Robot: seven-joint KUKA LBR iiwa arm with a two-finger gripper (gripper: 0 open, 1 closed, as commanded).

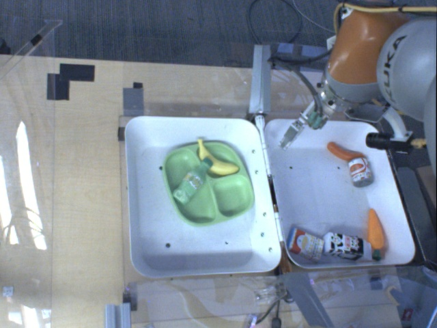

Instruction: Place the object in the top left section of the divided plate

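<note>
The bench (75,203) is pale wood, with a clear panel over its left part and dark ribbed flooring along the far edge. Black cables (276,12) loop on that flooring near the arm's base. Two dark square marks sit on the bench at far left.

Two shallow white bins stand side by side. The left bin (147,251) holds a green divided plate (232,200). A yellow banana (217,164) lies in the plate's far section, towards its right. A small clear bottle (189,185) lies tilted in the left section, crossing towards the centre ridge.

The right bin (321,197) holds an orange sausage-shaped item (339,150) at far right, touching a small can (360,171) just nearer. An orange carrot (375,229) lies by the near right wall, beside a milk bottle (328,244) with a cow pattern lying on its side along the near wall. No lettering on any label is legible.

The grey arm (403,60) with its orange band enters from far right. The gripper (290,137) hangs over the far left corner of the right bin, nothing visibly between its fingers; their spread cannot be judged. Partial lettering shows on the arm casing.
</note>
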